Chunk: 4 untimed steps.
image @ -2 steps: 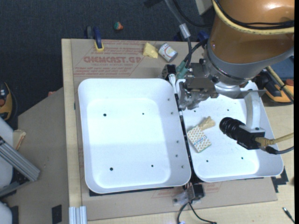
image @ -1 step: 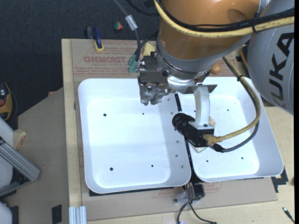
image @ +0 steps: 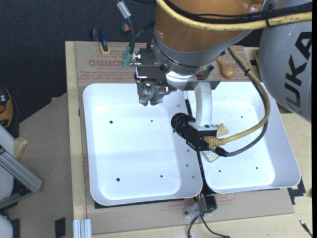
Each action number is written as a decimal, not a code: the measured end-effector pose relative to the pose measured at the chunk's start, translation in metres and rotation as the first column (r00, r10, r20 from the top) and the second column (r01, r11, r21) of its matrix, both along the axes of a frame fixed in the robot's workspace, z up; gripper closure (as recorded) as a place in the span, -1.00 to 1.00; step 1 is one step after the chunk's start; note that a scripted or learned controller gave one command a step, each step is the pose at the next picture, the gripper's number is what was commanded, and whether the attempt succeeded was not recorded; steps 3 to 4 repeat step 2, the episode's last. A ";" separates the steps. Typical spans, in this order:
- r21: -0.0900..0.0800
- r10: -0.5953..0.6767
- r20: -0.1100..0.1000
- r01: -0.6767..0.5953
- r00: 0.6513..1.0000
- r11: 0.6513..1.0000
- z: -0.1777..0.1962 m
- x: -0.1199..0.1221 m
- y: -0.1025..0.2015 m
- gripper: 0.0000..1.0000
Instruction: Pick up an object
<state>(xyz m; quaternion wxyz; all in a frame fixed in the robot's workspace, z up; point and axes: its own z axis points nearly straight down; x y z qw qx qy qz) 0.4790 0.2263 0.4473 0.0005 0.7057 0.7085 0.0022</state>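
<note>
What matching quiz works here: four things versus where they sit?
Things:
1. hand
2. tan scrap
3. brown handle
4. blue-and-yellow clamp

Places:
A. far left corner of the bench
B. over the far right corner of the left bin
C. inside the right bin
D. on the bench beyond the right bin

Pairs: 1-B, 2-C, 3-D, 4-A

Both bins — left (image: 133, 152) and right (image: 252, 148) — are seen in plain white, dotted with small black holes. The tabletop (image: 79, 83) is tan, printed with red lettering. The arm (image: 208, 24) is banded orange above grey — a yellow cable (image: 247, 130) is looped below.
</note>
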 end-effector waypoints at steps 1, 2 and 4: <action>-0.008 -0.007 -0.016 0.007 1.000 1.000 -0.123 0.036 -0.003 1.00; 0.001 -0.001 0.001 0.001 1.000 1.000 -0.040 -0.001 -0.001 1.00; 0.001 -0.001 0.001 0.001 1.000 1.000 -0.040 -0.001 -0.001 1.00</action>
